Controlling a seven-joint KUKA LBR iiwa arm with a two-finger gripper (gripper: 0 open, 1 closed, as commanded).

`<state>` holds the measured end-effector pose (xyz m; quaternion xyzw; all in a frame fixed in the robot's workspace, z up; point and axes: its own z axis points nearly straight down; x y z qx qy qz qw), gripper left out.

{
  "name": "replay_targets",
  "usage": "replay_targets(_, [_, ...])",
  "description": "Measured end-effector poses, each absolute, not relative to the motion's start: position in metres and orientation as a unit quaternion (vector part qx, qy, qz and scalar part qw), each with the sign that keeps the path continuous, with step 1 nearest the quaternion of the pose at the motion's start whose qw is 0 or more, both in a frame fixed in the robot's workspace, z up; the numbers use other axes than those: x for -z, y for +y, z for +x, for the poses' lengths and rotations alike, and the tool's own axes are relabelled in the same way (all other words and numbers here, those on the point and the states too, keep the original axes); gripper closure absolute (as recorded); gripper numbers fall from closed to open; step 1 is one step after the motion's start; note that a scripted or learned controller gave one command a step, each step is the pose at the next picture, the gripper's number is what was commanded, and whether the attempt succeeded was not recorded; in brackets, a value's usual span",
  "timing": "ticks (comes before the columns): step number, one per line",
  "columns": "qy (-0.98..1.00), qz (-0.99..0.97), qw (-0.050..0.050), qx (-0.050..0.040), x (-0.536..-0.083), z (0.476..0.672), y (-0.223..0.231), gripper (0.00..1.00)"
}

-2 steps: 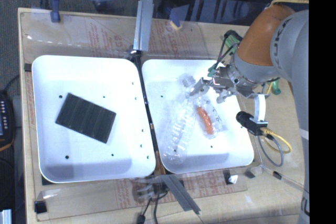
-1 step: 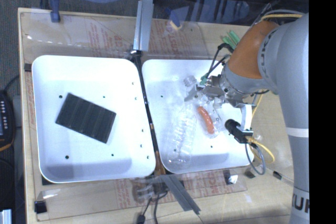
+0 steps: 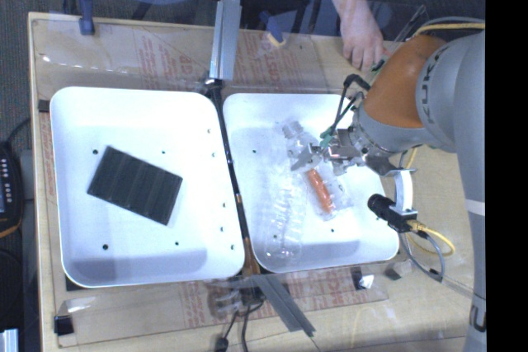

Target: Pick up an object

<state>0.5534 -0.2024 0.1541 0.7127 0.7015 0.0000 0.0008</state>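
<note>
Orange carrot-shaped object [image 3: 320,189] lies in the right bin [image 3: 247,177], near its centre, tilted, with clear plastic items around it: a clear bottle [image 3: 285,222] below-left and a crumpled clear piece [image 3: 294,138] above. Gripper [image 3: 318,151] sits low in the same bin, just above the orange object; finger state cannot be told. Left bin [image 3: 74,243] holds a dark flat rectangular pad [image 3: 134,185]. A person's hand [image 3: 361,41] rests at the bench's far edge.
</note>
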Motion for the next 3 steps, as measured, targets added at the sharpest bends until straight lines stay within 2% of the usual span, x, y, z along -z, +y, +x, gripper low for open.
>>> replay_targets(1, [0.736, 0.677, -0.002, 0.0005, -0.092, 0.56, -0.207, 0.0])
replay_targets(2, [0.737, 0.676, -0.001, 0.0001, -0.103, 0.562, -0.207, 1.0])
replay_targets(3, [0.793, 0.61, -0.001, 0.0003, -0.188, 0.581, -0.111, 1.0])
